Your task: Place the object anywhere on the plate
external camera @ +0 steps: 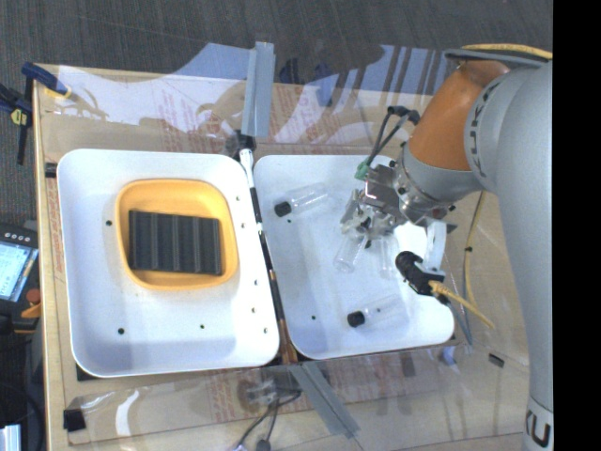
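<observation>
We look down at a slant on a wooden bench (141, 397) covered with a clear, glossy sheet that throws pale reflections along its far edge, and beyond it the floor (188, 7) is dark and finely ribbed. Two shallow white bins sit side by side on the bench: the left bin (84, 280) holds a yellow plate (176, 200) with a dark, ridged rectangular centre, lying in the bin's upper middle. The right bin (300, 280) holds three small clear vials with black caps. One vial (299, 200) lies near the bin's upper left corner, its cap pointing left; a second vial (373, 312) lies toward the near edge with its cap at the left end; a third vial (349, 250) lies tilted in the middle of the bin, just below the gripper (368, 216). The grey arm with its orange band (446, 125) reaches in from the right, and the gripper hangs over the upper middle of the right bin; we cannot tell how it stands or whether anything is in it, since the metal and clear plastic blur together there. At the left edge of the bench a small device with a lit screen (14, 269) stands beside the left bin, and a blue-handled clamp (42, 78) grips the bench's far left corner.
</observation>
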`<state>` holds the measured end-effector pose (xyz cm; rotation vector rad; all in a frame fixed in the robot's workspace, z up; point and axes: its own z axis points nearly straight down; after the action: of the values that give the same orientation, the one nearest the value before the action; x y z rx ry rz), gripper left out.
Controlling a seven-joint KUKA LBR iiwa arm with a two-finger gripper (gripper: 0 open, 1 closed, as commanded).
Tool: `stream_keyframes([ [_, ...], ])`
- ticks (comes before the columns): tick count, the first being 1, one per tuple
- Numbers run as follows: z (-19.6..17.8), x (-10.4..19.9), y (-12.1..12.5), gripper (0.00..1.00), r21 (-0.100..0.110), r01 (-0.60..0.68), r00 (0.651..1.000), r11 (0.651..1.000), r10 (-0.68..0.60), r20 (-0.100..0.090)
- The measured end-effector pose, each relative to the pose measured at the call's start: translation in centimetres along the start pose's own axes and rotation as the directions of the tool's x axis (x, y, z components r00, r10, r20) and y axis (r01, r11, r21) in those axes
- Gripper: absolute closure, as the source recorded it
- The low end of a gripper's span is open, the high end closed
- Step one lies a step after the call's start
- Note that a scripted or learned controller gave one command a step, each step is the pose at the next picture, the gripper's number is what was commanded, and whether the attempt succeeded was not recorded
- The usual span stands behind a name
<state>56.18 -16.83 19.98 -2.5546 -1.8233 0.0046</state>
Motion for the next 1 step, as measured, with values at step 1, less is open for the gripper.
stream_keyframes([
  [1, -6.83, 4.23, 0.47, 1.0, -0.001, 0.109, 0.994, 0.994, -0.109, -0.001],
])
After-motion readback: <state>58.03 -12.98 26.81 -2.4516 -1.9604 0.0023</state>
